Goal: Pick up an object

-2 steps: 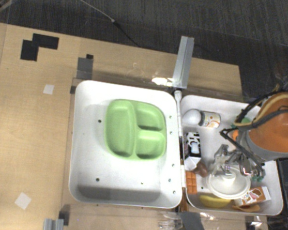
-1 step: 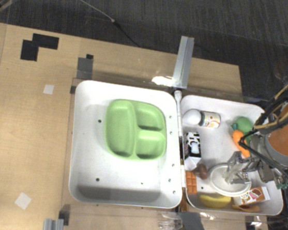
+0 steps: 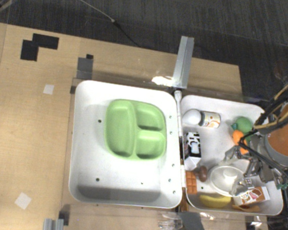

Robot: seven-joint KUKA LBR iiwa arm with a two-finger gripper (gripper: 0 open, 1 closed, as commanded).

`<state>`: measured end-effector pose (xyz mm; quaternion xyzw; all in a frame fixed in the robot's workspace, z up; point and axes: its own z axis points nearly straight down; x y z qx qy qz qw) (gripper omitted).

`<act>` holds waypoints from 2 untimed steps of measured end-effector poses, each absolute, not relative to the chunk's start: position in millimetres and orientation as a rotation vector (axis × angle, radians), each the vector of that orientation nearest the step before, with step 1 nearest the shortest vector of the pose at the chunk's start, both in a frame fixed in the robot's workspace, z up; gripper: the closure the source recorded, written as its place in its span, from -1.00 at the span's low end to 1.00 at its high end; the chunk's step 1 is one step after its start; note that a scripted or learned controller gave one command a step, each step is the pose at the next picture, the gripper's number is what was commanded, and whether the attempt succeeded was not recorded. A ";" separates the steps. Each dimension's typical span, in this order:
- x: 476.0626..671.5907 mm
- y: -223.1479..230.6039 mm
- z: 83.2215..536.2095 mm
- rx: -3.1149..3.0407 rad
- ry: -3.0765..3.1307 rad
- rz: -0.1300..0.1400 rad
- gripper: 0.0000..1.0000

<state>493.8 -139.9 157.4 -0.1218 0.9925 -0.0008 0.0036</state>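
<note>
Gripper (image 3: 243,172) sits low over the right bin (image 3: 219,142), fingers apparently spread and holding nothing, straddling the white bowl (image 3: 225,178), whose right rim is the closest grab, with banana (image 3: 213,200) just nearside along the near wall.

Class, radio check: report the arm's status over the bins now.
Gripper low in right bin, over white bowl. Nothing visibly held. Banana, carton crowd it.
</note>
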 end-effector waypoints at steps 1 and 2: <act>571.8 -143.5 97.6 -0.366 3.094 -0.012 -1.00; 505.0 -113.3 92.7 -0.196 3.120 -0.002 -1.00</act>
